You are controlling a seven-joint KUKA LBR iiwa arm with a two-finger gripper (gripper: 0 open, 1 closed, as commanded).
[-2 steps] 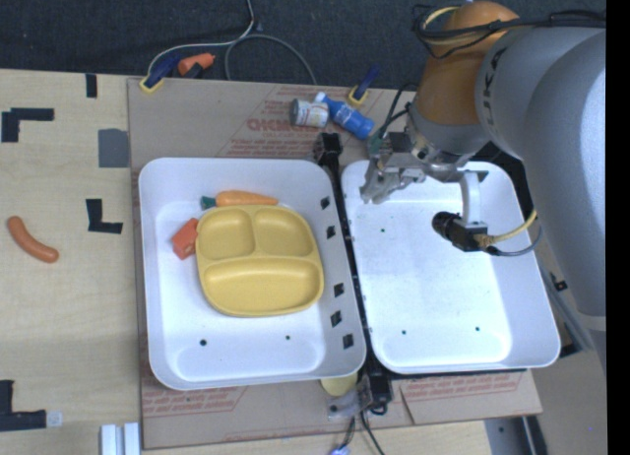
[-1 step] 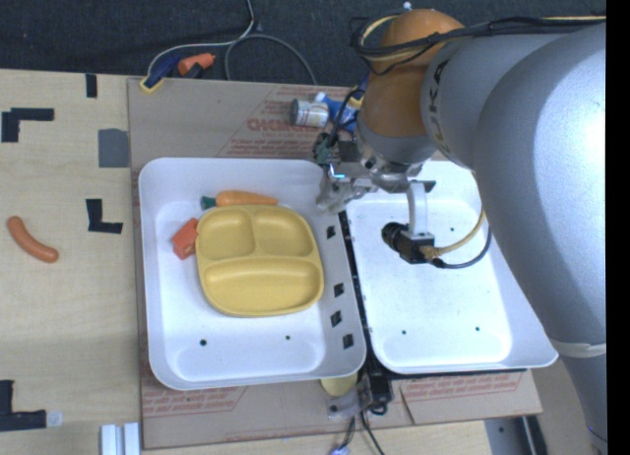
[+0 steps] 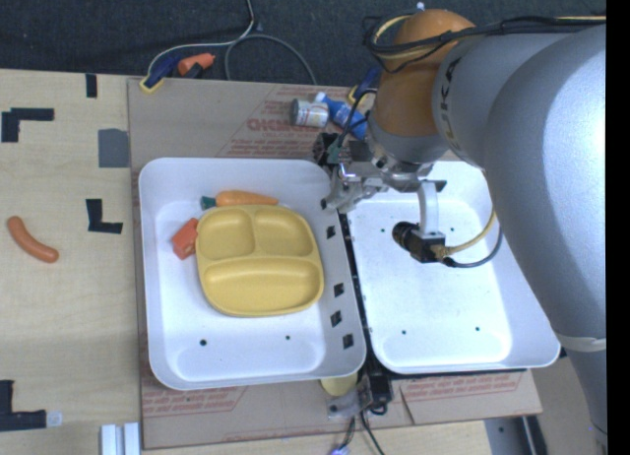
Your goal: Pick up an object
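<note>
A yellow divided plate (image 3: 261, 258) lies in the left bin (image 3: 236, 355). An orange toy carrot (image 3: 246, 198) with a green top rests against the plate's far edge. A second orange piece (image 3: 184, 237) pokes out at the plate's left side. My gripper (image 3: 342, 187) hangs at the far end of the divider between the two bins, just right of the carrot and apart from it. The big grey arm and its orange wrist band (image 3: 418, 79) cover the gripper from above. Nothing shows in its grasp.
The right bin (image 3: 443, 335) lies under the arm, with a black cabled fitting (image 3: 418, 241) hanging over it. An orange sausage-shaped toy (image 3: 32, 239) lies on the bench far left. A blue and orange clamp (image 3: 182, 66) and cables sit behind the bins.
</note>
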